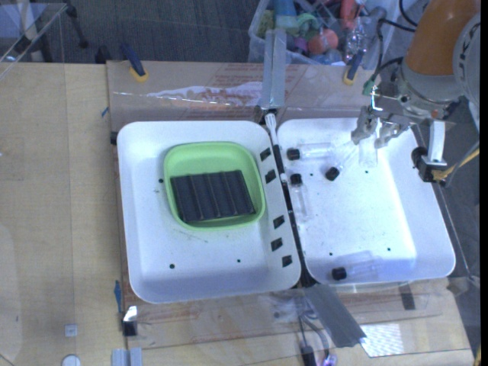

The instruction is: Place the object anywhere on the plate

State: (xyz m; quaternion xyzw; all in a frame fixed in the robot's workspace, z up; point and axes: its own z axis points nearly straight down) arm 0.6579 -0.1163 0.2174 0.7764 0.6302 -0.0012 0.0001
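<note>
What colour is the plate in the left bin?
Light green, seen in the camera view: the plate holds a dark ribbed object.

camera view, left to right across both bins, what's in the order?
Left shallow white bin → square green plate carrying a dark ribbed rectangular block → black divider between the bins → right shallow white bin → tool on the grey arm with orange band.

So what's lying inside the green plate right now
A dark ribbed rectangular object lies flat inside the green plate, which sits in the left bin. It covers most of the plate's floor, so whatever may be under it can't be seen.
</note>
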